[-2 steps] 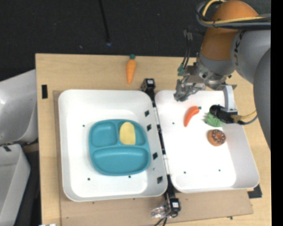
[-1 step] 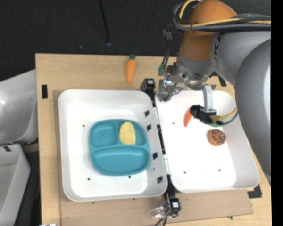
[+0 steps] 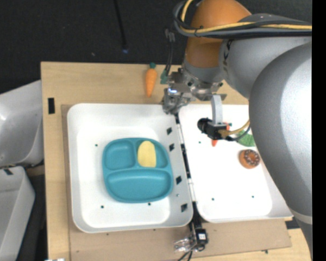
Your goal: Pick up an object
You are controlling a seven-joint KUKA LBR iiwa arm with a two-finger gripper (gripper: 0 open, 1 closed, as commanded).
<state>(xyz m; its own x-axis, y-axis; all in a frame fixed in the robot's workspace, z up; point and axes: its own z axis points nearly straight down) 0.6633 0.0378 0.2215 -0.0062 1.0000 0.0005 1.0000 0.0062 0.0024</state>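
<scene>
Hovering gripper [image 3: 173, 98]: over the rear end of the seam where left bin [image 3: 87, 200] and right bin [image 3: 228, 192] meet; opening cannot be told, nothing seen held
Nearest object: toy carrot [image 3: 150, 80], on the bench [image 3: 98, 80] outside both bins
Risk: descent from here strikes the bin walls and grasps nothing

In left bin [image 3: 87, 211], plate [image 3: 133, 185]; in right bin [image 3: 228, 194], doughnut [image 3: 249, 158].

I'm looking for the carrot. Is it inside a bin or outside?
Outside. The carrot lies on the bare wooden bench, just past the far rim of the left bin, not in either bin.
</scene>
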